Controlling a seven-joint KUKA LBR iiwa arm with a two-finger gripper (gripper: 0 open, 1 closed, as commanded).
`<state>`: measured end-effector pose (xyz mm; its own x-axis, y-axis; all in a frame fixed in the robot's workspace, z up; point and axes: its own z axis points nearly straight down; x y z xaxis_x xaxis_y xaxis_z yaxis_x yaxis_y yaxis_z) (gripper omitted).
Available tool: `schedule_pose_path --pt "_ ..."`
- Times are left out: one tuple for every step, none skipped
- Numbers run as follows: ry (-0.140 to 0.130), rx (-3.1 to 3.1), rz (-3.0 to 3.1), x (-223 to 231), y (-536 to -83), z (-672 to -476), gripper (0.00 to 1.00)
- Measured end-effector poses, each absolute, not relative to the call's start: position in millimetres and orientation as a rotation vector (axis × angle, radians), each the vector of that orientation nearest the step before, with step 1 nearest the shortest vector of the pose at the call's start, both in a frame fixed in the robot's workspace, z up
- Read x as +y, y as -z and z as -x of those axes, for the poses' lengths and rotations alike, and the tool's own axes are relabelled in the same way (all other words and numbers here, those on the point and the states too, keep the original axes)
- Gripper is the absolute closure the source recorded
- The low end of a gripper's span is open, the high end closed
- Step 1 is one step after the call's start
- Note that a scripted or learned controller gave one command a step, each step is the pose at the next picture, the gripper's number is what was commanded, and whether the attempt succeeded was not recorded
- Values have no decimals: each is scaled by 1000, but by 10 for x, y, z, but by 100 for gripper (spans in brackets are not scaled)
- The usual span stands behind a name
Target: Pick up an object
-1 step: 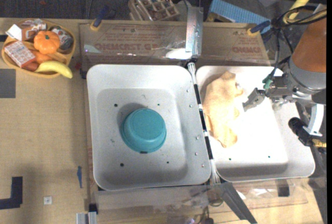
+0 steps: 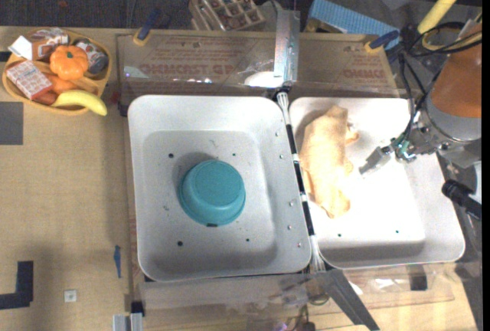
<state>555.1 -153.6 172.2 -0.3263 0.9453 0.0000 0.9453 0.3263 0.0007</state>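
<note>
two shallow white bins side by side on the tabletop (image 2: 61, 191). in the left bin (image 2: 153, 130), a teal bowl (image 2: 213, 192), upside down, near the middle of the floor, clear of every wall. in the right bin (image 2: 398, 222), a tan soft toy (image 2: 327, 159) lying lengthwise along the left side, close against the wall shared with the other bin; shape hard to read, limp and pale, exact kind of toy not clear.

reaching in from the right, the gripper (image 2: 373, 161) low over the right bin, just beside the toy's right edge, apart from it or barely touching, hard to say which. fingers small and blurred; cannot tell whether spread or closed, nothing seen between them. grey arm with orange band (image 2: 463, 88) cut off at the right edge.

at the far left corner of the tabletop, a small basket (image 2: 27, 96) of toy food: orange pumpkin (image 2: 67, 61), yellow banana (image 2: 81, 100), small boxes too small to read. beyond the bins, clutter on dark floor, dim and indistinct.
</note>
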Motion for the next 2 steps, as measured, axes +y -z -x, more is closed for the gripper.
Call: schedule_pose_path --pt "-1 2559 -1822 -1082 -1041 -5357 0" --pt "-9 2567 -1795 -998 -903 -5550 0"
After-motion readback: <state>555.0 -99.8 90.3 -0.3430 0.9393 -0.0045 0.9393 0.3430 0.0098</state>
